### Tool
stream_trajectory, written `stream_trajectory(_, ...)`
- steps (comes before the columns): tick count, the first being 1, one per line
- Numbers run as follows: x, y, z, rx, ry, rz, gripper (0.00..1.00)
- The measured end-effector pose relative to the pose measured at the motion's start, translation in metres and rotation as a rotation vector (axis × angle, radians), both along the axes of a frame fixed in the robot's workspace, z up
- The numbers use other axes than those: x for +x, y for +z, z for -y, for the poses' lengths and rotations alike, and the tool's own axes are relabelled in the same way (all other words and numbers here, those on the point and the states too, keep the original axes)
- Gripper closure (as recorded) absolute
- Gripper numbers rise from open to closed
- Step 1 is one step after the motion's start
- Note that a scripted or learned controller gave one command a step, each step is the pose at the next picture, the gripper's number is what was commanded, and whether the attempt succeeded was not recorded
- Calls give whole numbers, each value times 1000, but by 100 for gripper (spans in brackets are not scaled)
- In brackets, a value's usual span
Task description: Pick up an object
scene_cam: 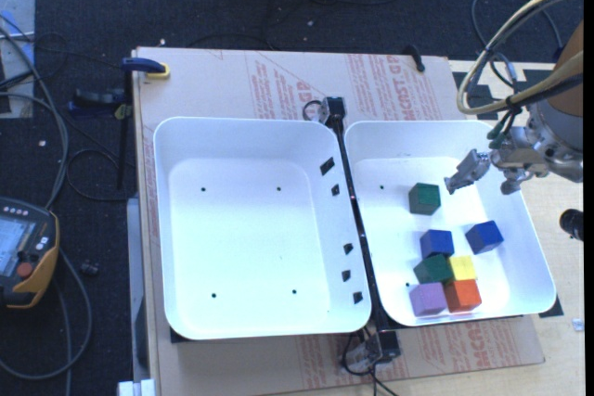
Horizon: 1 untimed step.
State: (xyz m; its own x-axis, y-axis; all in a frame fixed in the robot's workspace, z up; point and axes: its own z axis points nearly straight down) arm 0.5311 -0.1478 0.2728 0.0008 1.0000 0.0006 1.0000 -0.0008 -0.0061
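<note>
Several small cubes lie in the right bin. A dark green cube sits alone near the bin's middle. Closer to the front are a blue cube, a second blue cube, a green cube, a yellow cube, an orange cube and a purple cube. My gripper hangs over the right bin's far right part, above and to the right of the dark green cube. Its fingers are spread open with nothing between them.
The left bin stands beside the right one, with a black divider between them. Both rest on a cardboard sheet. Cables and a hand-held pendant lie on the dark floor to the left.
</note>
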Motion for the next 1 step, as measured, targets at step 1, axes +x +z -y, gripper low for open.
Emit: stream_trajectory(1, 1, 3, 0, -1, 1, 6, 0)
